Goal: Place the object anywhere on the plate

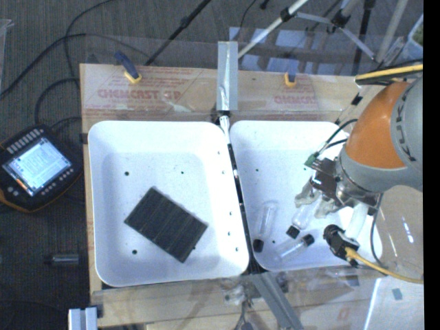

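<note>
A dark ribbed rectangular plate (166, 224) lies tilted on the floor of the left bin (110, 150). In the right bin (275, 150) lie clear plastic vials with black caps: one (265, 220) near the bin's left wall, one (296, 247) by the front wall, and one (301, 220) right under the gripper. My gripper (311, 199) hangs low over the right half of the right bin, directly above and touching or nearly touching that third vial. Whether the vial is gripped I cannot tell.
The grey arm with its orange band (378, 133) covers the right bin's right side. A black cable with a yellow end (340, 243) dangles near the front right corner. A raised divider (234, 177) separates the two bins. A teach pendant (34, 163) sits off the bench at left.
</note>
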`<action>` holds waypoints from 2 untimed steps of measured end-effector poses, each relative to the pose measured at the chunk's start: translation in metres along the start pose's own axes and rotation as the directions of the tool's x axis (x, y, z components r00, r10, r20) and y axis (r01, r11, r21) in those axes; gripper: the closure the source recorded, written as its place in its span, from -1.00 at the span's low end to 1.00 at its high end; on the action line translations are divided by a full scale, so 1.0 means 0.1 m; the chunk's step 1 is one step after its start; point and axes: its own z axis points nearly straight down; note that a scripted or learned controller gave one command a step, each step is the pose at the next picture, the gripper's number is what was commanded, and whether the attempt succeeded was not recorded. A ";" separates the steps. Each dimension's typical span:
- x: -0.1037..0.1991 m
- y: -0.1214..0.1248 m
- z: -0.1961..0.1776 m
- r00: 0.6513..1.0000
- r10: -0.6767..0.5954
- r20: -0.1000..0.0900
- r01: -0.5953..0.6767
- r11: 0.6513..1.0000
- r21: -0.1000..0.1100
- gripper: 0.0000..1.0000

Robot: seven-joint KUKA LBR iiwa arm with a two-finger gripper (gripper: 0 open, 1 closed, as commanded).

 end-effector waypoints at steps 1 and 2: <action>0.70 0.19 -0.98 0.992 -0.128 0.001 0.128 0.992 -0.003 1.00; 1.78 0.43 -0.04 0.946 -0.325 0.000 0.325 0.946 -0.001 1.00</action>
